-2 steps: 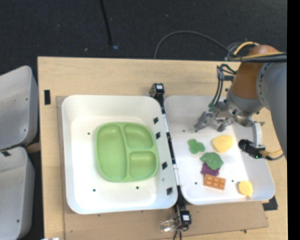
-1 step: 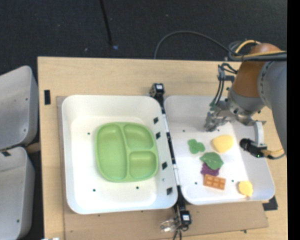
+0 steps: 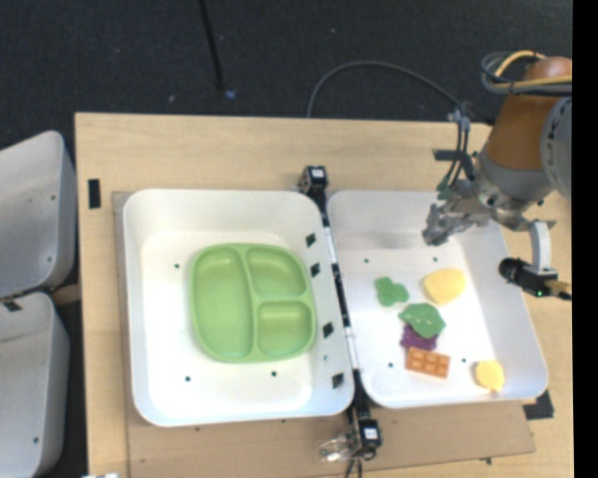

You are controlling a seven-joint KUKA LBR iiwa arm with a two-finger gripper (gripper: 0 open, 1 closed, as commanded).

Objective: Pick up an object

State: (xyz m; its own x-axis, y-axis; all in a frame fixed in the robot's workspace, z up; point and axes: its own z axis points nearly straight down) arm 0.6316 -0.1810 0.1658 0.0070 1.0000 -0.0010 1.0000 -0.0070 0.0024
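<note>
Grey gripper [image 3: 441, 225] upper right, finger state unclear | yellow piece [image 3: 445, 285] nearest | advice: descend centred, avoid green leaf [image 3: 422, 318]

We saw the arm [image 3: 523, 132] come in from the three o'clock side, in the upper part of the view. Its grey body carried an orange band [image 3: 518, 127] above the wrist, and the wrist pointed down and toward nine o'clock. The gripper [image 3: 439, 229] hung at the end, low, toward eight o'clock from the wrist. Nothing was visible between its tips. Thin cables ran along the wrist.
</note>
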